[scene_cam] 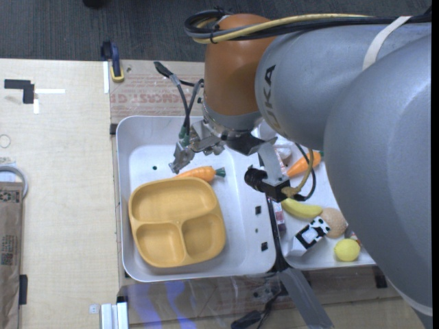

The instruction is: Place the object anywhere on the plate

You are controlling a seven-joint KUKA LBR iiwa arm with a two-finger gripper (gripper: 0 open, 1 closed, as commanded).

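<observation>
Left of the plate (177, 226), the pale wooden table (55, 184) carried nothing to do with the task, only tape marks and a brown packet at its edge. The plate itself, a yellow one split into three compartments, sat low in the left white bin (130, 149) with nothing on it.

Just above the plate's upper rim lay the carrot (197, 174), touching or all but touching that rim (the slant made the gap hard to judge). Its long axis ran nearly level, tilted slightly, with the orange tip toward the plate's upper left corner and the green stub pointing right, away from the plate's centre.

The claw (182, 157) stood directly above the carrot's tip end, down at the bin floor behind the plate. Whether it was spread or clenched could not be told, as cables and the wrist covered that part, and no carrot showed between its tips.

The step in hand looked like the pick: the object was not yet lifted and sat outside the plate. The next move likely called for closing across the carrot's short width, near its middle rather than its tapering tip, then a lift clear of the rim and a short carry down over any compartment.

Right of the plate, in the neighbouring bin (363, 259), lay a banana (302, 208), a second carrot (302, 164) and a lemon (347, 250).
</observation>
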